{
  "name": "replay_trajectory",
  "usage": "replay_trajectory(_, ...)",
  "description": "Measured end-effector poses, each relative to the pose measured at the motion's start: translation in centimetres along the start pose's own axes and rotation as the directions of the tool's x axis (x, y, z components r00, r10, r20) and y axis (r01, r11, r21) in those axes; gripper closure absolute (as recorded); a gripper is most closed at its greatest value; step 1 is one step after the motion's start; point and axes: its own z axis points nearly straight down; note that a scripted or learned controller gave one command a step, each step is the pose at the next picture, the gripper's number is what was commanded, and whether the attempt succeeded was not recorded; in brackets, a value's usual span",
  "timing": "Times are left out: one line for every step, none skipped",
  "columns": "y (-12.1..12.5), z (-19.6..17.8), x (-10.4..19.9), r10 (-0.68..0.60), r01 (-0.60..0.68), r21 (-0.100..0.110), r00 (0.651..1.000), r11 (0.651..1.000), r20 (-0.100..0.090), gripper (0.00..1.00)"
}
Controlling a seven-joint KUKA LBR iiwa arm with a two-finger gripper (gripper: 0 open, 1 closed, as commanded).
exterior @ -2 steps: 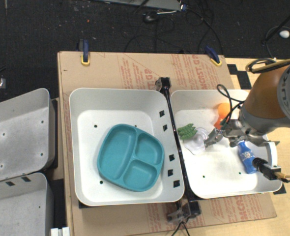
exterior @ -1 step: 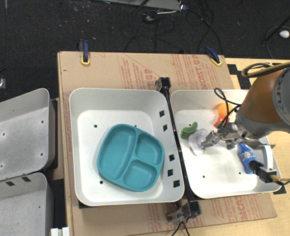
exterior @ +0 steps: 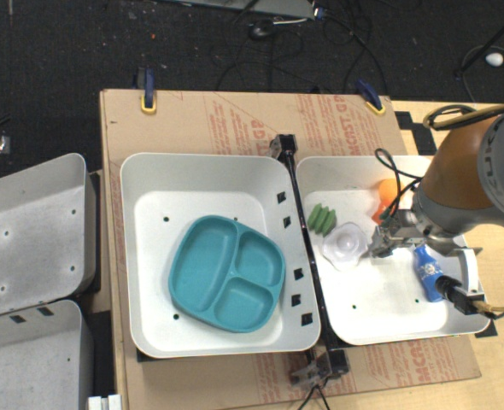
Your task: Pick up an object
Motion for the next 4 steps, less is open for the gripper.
replay_trajectory(-0.1,-4.3,0.2,-0.004,0.004,-0.003,1.000,1.000,0.001,1.00)
replay_trajectory(-0.1,-8.7,0.8,-0.005,0.005,-0.004,1.000,1.000,0.001,1.00)
replay_trajectory(-0.2,-15.1,0.8,-0.006,0.006,-0.006,1.000,1.000,0.002,1.00)
replay_trajectory(0.6,-15.1,5.3,-0.010,0.010,-0.001,1.000,1.000,-0.001,1.00)
